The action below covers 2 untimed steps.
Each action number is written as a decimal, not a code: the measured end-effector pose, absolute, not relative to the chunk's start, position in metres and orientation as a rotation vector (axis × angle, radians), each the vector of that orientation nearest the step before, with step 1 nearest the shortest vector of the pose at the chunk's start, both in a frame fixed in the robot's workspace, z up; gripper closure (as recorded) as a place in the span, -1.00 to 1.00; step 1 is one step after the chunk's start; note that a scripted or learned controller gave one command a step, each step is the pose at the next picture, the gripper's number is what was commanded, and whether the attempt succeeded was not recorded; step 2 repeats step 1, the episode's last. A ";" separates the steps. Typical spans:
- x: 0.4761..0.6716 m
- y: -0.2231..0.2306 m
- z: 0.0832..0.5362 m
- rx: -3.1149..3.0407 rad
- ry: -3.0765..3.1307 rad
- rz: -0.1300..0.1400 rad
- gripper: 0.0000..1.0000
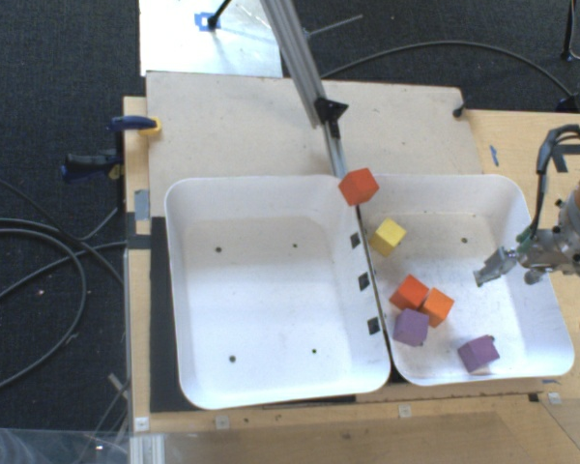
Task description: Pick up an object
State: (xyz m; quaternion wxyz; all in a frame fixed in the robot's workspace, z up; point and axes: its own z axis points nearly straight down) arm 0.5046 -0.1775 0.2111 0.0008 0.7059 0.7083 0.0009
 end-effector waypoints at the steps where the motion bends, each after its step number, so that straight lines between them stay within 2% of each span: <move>1: 0.485 -0.185 0.251 2.215 2.220 0.004 -1.00; 2: 0.485 -0.185 0.251 2.215 2.220 0.004 -1.00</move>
